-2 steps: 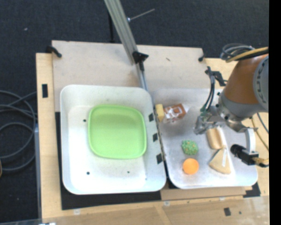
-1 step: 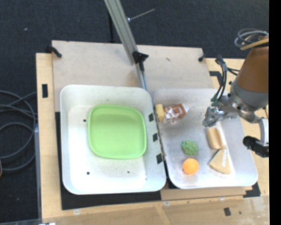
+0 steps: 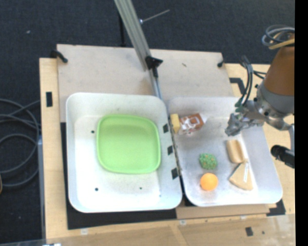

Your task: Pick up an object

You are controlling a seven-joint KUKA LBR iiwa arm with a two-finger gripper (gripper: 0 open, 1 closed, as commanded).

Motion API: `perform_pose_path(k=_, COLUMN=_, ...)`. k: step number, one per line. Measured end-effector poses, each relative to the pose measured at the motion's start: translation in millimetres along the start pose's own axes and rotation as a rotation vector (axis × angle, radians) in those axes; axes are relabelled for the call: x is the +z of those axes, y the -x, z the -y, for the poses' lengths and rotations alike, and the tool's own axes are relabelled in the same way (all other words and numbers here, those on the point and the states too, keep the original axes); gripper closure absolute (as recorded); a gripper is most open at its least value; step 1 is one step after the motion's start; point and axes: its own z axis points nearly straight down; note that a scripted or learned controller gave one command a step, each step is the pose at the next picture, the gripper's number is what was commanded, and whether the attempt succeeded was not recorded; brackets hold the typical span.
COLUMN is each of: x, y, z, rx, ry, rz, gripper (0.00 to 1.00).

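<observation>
Closest to me I see an orange ball (image 3: 209, 181) in the right bin (image 3: 267, 188). From that ball: a green lump (image 3: 208, 161) just behind, a tan wedge (image 3: 242, 178) to its right, a tan roll (image 3: 235, 150) beyond the wedge. The gripper (image 3: 235, 125) hovers above the roll; I cannot tell its grip. A green plate (image 3: 128, 143) sits in the left bin (image 3: 82, 188).

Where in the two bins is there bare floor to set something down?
Left bin: only the margin around the green plate. Right bin: a bare patch between the packet and the pincer; its near end is crowded.
</observation>
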Motion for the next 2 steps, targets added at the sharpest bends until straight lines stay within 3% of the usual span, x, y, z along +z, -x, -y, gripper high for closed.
perform_pose_path(k=2, x=-3, y=-92, z=-8, rx=-0.005, ry=-0.001, rz=-0.001, gripper=1.00)
